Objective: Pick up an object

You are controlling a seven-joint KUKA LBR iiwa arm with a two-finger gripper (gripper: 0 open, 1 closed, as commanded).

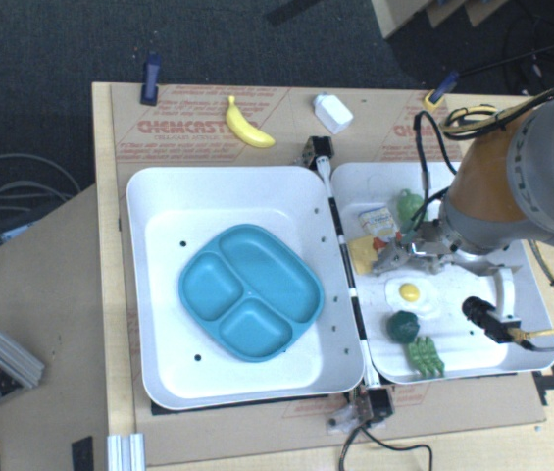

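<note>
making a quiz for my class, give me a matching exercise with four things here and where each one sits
Things:
1. blue divided plate
2. toy banana
3. fried egg toy
4. gripper

Places:
A. on the cardboard behind the left bin
B. right bin, in front of the gripper
C. middle of the left bin
D. over the right bin, near its left wall

Pairs: 1-C, 2-A, 3-B, 4-D
</note>
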